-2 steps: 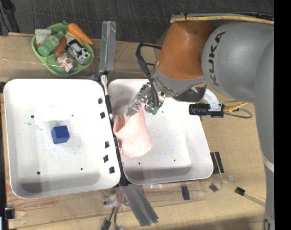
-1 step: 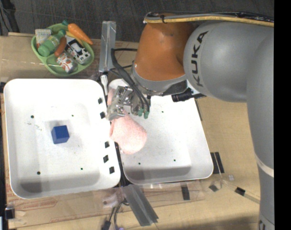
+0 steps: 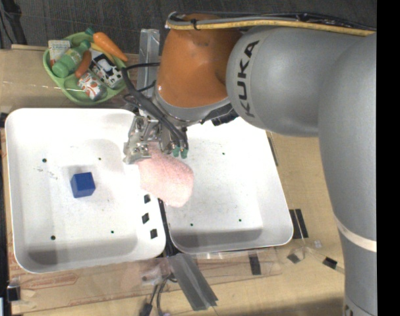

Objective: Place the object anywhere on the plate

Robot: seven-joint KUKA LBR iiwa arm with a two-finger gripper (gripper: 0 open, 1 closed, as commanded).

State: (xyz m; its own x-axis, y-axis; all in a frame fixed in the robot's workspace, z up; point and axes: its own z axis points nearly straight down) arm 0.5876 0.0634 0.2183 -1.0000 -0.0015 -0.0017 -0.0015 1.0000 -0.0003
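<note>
My gripper (image 3: 153,145) hangs over the seam where the two white bins meet, its metal fingers pointing down and toward seven o'clock. I cannot tell from this slant whether they are spread or closed. Just below them, at about five o'clock from the fingertips, lies the pink plate (image 3: 167,179), pale and speckled, resting at the left edge of the right bin (image 3: 252,196) and partly overlapping the wall between the bins. The blue cube (image 3: 83,184) sits on the floor of the left bin (image 3: 28,150), well apart from the plate, out at nine o'clock from it. Beyond the left bin's far edge, at eleven o'clock from my gripper, a green bowl (image 3: 58,78) holds toy vegetables, a carrot (image 3: 106,43) among them.
</note>
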